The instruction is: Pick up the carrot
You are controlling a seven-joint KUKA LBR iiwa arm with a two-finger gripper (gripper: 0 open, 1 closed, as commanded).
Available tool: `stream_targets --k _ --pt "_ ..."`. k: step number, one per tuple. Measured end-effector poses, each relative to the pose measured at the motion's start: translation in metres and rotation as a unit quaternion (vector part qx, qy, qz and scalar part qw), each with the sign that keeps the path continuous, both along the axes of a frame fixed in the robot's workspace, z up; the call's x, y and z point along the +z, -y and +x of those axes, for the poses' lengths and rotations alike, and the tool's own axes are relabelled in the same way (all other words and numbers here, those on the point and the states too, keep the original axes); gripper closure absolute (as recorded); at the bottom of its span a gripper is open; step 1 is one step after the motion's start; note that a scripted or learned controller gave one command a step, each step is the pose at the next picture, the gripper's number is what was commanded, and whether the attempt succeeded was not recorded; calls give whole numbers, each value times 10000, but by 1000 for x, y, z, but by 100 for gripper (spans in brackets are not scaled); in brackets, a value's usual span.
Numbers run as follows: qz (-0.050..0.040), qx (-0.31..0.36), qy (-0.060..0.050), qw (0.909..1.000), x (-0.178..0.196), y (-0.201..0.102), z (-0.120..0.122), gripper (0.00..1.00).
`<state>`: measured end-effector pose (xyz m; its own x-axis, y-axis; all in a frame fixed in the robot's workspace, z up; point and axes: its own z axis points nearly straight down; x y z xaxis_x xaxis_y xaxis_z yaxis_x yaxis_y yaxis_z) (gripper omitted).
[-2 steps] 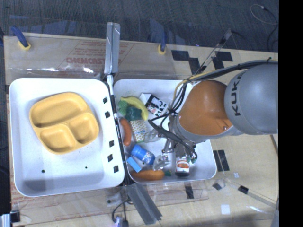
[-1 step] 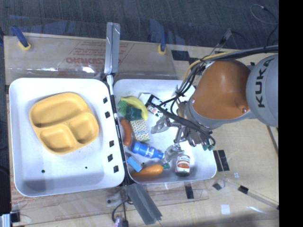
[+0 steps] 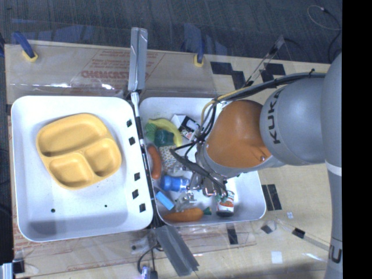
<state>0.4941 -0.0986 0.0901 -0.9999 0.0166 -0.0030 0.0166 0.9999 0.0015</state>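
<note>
The carrot [image 3: 185, 215], a short orange piece, lies along the near wall of the right bin [image 3: 253, 197]. My gripper [image 3: 188, 197] hangs low over the clutter in that bin, just above and behind the carrot, under the orange wrist band [image 3: 235, 133]. The wrist hides the middle of the bin. Nothing can be seen lifted off the bin floor.
A reddish sausage-shaped item [image 3: 155, 161] lies by the right bin's left wall. Around the gripper are a blue object [image 3: 172, 183], a green one [image 3: 163, 137], a yellow one [image 3: 165, 124] and a small can [image 3: 225, 204]. The left bin [image 3: 29, 214] holds a yellow divided tray [image 3: 78, 150].
</note>
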Motion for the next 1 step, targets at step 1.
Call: stream_targets --k 1 --pt "-44 -7 35 10000 10 5 3 100"
